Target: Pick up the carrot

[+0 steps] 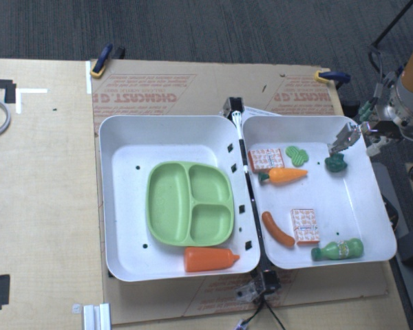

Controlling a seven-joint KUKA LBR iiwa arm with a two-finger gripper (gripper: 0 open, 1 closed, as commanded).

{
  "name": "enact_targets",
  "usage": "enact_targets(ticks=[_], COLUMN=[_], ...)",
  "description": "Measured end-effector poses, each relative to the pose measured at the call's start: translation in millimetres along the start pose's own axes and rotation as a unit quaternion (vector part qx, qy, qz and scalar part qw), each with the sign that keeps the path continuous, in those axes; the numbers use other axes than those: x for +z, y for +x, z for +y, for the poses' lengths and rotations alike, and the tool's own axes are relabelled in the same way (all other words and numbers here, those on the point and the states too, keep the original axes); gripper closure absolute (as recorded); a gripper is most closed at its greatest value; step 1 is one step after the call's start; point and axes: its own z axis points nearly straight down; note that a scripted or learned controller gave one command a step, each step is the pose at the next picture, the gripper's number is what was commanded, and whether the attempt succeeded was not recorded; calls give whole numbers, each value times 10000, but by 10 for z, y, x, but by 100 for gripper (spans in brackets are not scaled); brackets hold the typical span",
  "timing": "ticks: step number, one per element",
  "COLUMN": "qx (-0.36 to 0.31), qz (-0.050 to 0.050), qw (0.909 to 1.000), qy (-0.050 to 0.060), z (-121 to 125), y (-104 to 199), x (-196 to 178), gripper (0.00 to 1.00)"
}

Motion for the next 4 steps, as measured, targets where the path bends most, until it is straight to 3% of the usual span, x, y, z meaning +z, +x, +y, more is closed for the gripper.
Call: enact_targets(ticks=[1,2,3,4], qx=[-495,-836,-949,-2242], qz=[3,1,5,3], qw=[9988,9965,9955,9746], qy=[1,-3,3,-6], z=[77,508,123,-88], y=[649,615,656,593], x=[901,1744,1746,1742], gripper=[0,0,0,0])
